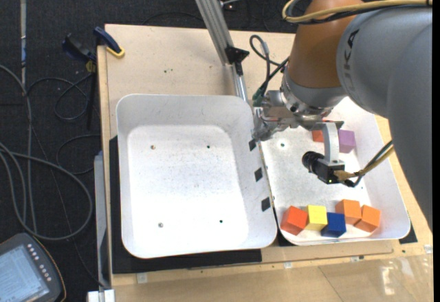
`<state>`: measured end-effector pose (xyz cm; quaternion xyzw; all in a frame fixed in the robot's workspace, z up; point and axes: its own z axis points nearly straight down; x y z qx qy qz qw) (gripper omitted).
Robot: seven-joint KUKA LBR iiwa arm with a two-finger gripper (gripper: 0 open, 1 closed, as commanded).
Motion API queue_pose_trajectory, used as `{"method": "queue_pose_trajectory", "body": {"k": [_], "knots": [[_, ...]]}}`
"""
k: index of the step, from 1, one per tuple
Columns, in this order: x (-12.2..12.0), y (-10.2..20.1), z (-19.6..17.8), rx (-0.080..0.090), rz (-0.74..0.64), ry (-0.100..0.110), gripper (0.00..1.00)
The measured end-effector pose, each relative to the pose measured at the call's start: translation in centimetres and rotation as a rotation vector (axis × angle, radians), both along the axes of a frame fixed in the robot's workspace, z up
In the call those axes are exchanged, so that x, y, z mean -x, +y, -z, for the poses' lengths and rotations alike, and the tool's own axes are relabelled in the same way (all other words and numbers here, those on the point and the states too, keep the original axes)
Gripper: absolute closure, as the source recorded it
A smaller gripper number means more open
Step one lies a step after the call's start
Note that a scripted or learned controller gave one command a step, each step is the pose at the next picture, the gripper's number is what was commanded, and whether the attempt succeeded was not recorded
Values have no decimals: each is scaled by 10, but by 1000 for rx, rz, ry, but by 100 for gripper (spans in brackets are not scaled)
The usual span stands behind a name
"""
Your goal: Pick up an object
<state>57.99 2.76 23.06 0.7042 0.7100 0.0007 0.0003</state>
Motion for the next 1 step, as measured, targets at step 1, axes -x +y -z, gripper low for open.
{"method": "queue_pose_trajectory", "body": {"k": [1], "knots": [[-21,48,10,0,1,0,100]]}}
